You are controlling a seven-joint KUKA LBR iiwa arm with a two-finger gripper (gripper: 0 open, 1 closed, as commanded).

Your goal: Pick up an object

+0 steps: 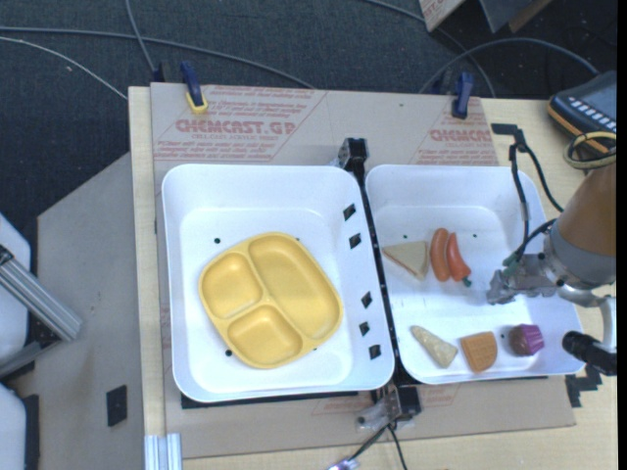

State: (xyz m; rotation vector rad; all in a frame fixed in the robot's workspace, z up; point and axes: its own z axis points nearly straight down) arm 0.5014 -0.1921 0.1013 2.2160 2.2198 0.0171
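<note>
The right white bin (441, 179) holds several toy foods: a pale sandwich wedge (409, 258), a pair of orange-red sausages (449, 255), a beige bread wedge (434, 346), an orange-brown chunk (479, 351) and a small purple piece (529, 339). My gripper (505, 287) reaches in from the right, low over the bin's right side. It sits just right of the sausages and above the purple piece in the view. Nothing is visibly held. The orange-banded wrist (593, 223) rises behind it.
The left white bin (186, 194) holds a yellow three-section plate (269, 300). Blue clamps (194, 91) pin the cardboard base at the back. A black cable (519, 179) crosses the right bin's far corner, and a handheld pendant (588, 111) lies at the far right.
</note>
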